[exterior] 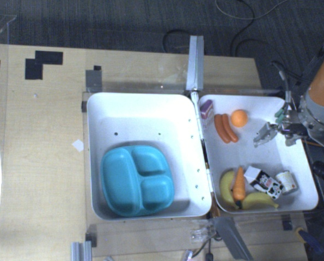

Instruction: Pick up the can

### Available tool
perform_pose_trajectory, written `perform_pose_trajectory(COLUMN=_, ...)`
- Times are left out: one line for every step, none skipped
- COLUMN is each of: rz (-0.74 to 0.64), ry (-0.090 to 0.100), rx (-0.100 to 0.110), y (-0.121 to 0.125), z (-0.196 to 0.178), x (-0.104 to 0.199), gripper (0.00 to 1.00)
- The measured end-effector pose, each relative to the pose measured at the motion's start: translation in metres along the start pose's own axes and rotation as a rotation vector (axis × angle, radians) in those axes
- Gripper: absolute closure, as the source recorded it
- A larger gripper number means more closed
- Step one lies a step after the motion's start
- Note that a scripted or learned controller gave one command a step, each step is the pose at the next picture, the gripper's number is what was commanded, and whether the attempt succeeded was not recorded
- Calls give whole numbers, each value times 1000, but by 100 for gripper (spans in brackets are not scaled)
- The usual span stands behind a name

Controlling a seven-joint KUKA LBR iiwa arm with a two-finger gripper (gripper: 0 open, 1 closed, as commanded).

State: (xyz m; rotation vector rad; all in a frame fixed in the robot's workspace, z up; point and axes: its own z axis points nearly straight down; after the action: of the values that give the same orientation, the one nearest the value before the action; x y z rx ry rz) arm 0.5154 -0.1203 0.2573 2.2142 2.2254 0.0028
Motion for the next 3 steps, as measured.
perform_pose_trajectory(rz=114, ry=0, rx=1, y=11, z=141, x=-82, gripper=0)
perform_pose_trajectory(rz=113, ry=-1, rx=-8, y=65, z=169, x=-59, gripper=0)
perform_pose_trajectory(rz=-107, ry=0, rx=-2, y=28, z=139, x=-54, gripper=0)
